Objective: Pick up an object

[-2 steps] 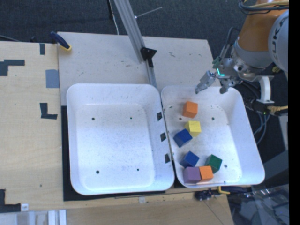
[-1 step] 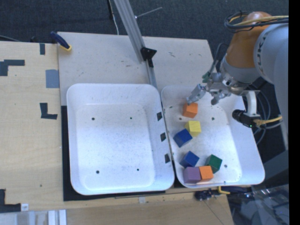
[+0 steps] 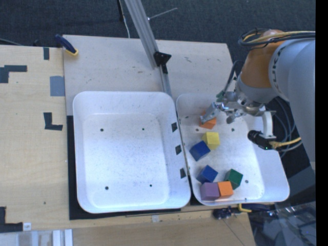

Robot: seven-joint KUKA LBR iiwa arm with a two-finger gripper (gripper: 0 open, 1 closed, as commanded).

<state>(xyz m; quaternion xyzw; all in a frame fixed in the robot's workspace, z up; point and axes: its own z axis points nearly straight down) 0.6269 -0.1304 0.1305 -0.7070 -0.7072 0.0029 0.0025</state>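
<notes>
My gripper (image 3: pixel 221 114) hangs over the far part of the right bin (image 3: pixel 274 181), open, with nothing seen between its fingers. A small orange block (image 3: pixel 208 122) lies on the bin floor just under and beside the left finger (image 3: pixel 212 109). Closer to the front lie a yellow cube (image 3: pixel 211 139) and a blue cube (image 3: pixel 199 150), almost touching. At the near end sit another blue cube (image 3: pixel 208 173), a green cube (image 3: pixel 234 178), a purple cube (image 3: pixel 209 190) and a second orange cube (image 3: pixel 225 189), packed close together.
The left bin (image 3: pixel 78 111) stands beside the right one, sharing a raised rim. A slanted metal pole (image 3: pixel 146 29) rises from the bench behind the bins. The arm's cables (image 3: pixel 266 137) hang over the right bin's right edge.
</notes>
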